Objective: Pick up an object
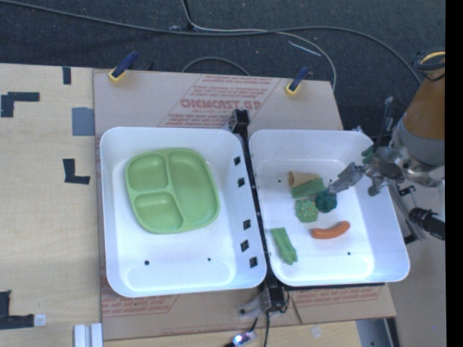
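Note:
The right bin [362, 266] holds several small toy foods. A tan wedge with a green block [305, 184] lies near its middle, with a light green knobbly piece [307, 210] just below it. A dark teal piece [326, 202] sits beside that. An orange sausage shape [330, 230] lies toward the front, and a green ridged stick [284, 244] at the front left. My gripper [337, 188] reaches in from the right, low over the bin. Its tip is right above the dark teal piece, and I cannot see whether they touch.
The left bin [116, 266] holds a light green divided plate [172, 190]. A black divider with clips [248, 194] runs between the two bins. The arm's wrist [405, 161] hangs over the right bin's far right rim. Cables cross the dark floor behind.

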`<state>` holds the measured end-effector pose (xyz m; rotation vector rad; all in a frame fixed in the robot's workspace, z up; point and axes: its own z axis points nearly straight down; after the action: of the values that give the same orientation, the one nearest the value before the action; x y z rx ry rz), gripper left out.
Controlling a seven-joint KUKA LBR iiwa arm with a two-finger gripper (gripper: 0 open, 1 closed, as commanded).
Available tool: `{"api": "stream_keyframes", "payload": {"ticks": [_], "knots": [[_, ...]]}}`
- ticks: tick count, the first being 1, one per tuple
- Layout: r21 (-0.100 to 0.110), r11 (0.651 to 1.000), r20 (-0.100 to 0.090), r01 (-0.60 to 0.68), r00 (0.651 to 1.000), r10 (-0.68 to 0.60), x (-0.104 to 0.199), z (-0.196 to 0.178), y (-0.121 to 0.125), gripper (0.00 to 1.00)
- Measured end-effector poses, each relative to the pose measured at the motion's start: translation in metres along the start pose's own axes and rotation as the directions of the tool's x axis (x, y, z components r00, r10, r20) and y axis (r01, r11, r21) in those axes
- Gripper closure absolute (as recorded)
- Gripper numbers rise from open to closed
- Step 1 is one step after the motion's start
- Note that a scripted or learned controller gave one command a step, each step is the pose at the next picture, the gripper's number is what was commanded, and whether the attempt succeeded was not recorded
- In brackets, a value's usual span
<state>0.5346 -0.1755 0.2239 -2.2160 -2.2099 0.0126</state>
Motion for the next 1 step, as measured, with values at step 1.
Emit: {"api": "stream_keyframes", "payload": {"ticks": [1], "knots": [[-0.012, 1.0, 0.003, 0.004, 1.0, -0.004, 0.0004, -0.0067, 0.0027, 0.0]]}}
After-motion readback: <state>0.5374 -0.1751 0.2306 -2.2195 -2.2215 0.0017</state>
